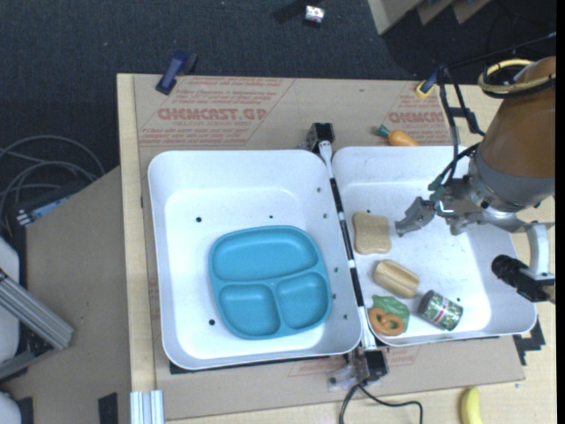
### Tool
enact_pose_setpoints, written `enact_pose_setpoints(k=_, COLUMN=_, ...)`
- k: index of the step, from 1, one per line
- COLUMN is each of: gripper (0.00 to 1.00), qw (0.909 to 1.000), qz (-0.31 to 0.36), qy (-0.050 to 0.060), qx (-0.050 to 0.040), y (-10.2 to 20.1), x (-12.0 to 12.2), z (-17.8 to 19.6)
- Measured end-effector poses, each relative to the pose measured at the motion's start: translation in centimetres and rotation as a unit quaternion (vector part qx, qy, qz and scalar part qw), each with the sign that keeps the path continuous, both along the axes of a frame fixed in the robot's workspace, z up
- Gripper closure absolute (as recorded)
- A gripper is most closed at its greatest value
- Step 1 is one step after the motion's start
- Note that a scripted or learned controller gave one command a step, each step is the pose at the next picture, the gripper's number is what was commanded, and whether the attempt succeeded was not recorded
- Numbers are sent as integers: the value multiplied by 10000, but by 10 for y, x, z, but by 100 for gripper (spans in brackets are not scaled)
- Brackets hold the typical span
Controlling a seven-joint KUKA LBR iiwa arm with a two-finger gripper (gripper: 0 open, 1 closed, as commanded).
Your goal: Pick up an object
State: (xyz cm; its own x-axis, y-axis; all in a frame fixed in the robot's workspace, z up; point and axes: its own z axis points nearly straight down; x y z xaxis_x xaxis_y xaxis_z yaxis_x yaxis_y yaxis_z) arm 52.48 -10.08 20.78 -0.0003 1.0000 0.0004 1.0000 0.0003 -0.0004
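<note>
The left shallow white bin (168,237) kept a blue three-compartment plastic tray (267,279) apart from the pickable clutter. The right white bin (459,170) gathered a tan bread slice (371,232), a bread roll (396,277), a green-topped pretzel (388,315) and a small green can (440,310). The two-finger gripper (424,215) hung spread wide, holding nothing, just beside the bread slice.

Arm (521,140) enters from the right; orange band sits above a grey wrist. Wrist tilts down and toward the left. Claw (422,215) hangs at the arm's leftmost tip, its grey fingers (411,219) pointing left and downward, spread slightly apart, nothing between them. Dark cables loop just above the claw along the wrist.
</note>
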Motion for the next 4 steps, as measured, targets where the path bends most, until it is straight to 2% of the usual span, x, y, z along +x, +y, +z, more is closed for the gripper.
enact_pose_setpoints(k=1, gripper=0, qw=10000, qz=-7, qy=16, qx=3, y=-1, x=-17, z=-119)
enact_pose_setpoints(k=2, gripper=0, qw=10000, qz=-4, qy=13, qx=5, y=-9, x=-28, z=-124)
enact_pose_setpoints(k=3, gripper=100, qw=10000, qz=-9, qy=5, qx=3, y=-8, x=-27, z=-114)
enact_pose_setpoints(k=4, gripper=100, qw=10000, qz=9, qy=-11, qx=3, y=60, x=13, z=-23)
